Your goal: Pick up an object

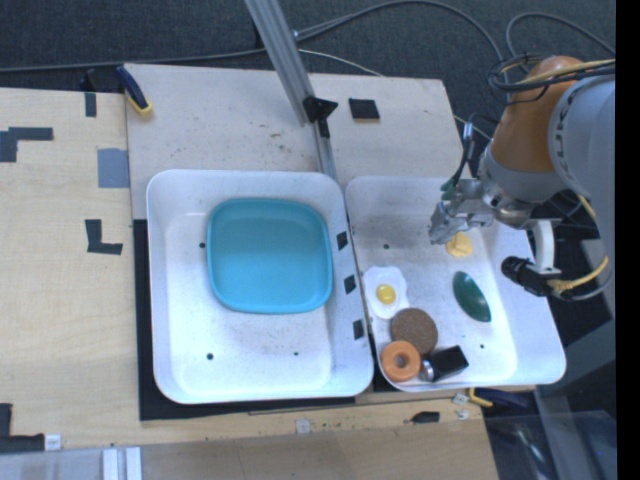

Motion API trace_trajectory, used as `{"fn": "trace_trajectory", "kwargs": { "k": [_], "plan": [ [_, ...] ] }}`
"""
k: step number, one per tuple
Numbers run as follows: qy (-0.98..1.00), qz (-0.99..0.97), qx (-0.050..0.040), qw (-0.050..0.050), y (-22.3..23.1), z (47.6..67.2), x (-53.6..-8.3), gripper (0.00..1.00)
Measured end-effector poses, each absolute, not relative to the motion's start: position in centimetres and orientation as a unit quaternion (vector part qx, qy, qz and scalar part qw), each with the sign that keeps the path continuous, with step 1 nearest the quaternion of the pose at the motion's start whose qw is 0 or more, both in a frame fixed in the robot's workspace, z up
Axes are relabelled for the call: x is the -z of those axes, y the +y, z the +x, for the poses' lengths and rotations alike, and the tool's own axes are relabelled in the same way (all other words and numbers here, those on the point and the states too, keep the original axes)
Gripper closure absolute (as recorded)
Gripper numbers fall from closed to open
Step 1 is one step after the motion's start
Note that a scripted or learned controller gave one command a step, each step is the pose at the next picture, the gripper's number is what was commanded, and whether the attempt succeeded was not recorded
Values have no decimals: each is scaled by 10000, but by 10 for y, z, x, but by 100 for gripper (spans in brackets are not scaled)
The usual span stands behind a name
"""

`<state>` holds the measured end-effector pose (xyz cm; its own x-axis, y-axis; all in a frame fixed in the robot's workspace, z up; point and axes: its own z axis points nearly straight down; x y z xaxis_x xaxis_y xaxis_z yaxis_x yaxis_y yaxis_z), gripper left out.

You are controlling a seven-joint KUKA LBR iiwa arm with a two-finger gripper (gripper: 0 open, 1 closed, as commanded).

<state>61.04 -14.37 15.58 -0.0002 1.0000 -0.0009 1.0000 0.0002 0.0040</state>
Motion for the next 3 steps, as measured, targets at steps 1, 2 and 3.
{"fn": "trace_trajectory", "kwargs": {
  "k": [1,2,3],
  "plan": [
    [7074,7068,-11,17,-144,611,-208,100],
    [7084,7058,-7,0,-98,592,-218,100],
    [7090,7052,-4,-6,-36,577,-220,100]
  ]
}}
